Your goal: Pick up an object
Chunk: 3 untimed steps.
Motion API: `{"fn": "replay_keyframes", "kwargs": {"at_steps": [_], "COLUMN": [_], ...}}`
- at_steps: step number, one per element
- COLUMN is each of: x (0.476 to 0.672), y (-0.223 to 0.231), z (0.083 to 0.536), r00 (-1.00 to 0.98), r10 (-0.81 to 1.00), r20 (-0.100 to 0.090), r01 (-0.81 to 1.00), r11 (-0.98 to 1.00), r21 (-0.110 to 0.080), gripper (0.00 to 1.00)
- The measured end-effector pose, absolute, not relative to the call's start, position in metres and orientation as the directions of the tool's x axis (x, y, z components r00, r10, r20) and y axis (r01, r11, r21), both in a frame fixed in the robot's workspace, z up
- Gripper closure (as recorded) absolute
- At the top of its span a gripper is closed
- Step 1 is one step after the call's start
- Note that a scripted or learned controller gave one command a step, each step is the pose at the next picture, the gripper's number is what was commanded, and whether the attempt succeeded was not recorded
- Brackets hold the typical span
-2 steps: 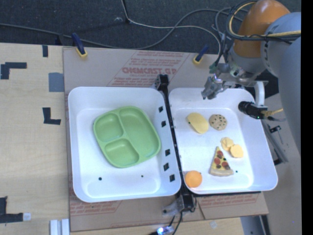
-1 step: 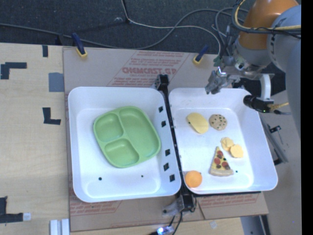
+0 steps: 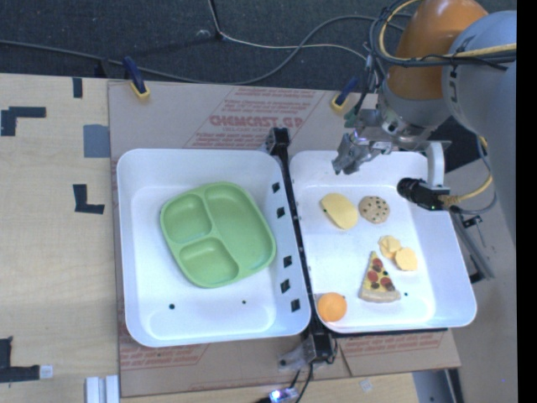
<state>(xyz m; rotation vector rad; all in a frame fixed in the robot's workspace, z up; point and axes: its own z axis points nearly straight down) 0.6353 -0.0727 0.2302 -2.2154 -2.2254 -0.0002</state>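
Observation:
In the right bin (image 3: 436,305) lie a pale yellow oval piece (image 3: 339,211), a chocolate-chip cookie (image 3: 374,209), a small yellow lumpy piece (image 3: 397,253), a pizza slice (image 3: 378,279) and an orange ball (image 3: 332,306). My gripper (image 3: 346,164) hangs over the bin's far left corner, above and just behind the yellow oval piece, apart from it. Nothing shows between its fingers.
The left bin (image 3: 134,225) holds a green three-compartment plate (image 3: 217,233). A black divider with clips (image 3: 285,217) runs between the bins. The grey arm with its orange band (image 3: 436,23) fills the upper right. Cables cross the dark floor behind.

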Motion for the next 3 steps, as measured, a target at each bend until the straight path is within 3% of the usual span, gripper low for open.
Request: {"fn": "replay_keyframes", "kwargs": {"at_steps": [3], "x": [0.586], "y": [0.070], "z": [0.215], "r00": [-0.006], "r10": [1.000], "r20": [0.000], "r01": [1.000], "r11": [0.006], "r21": [-0.003], "gripper": [1.00]}}
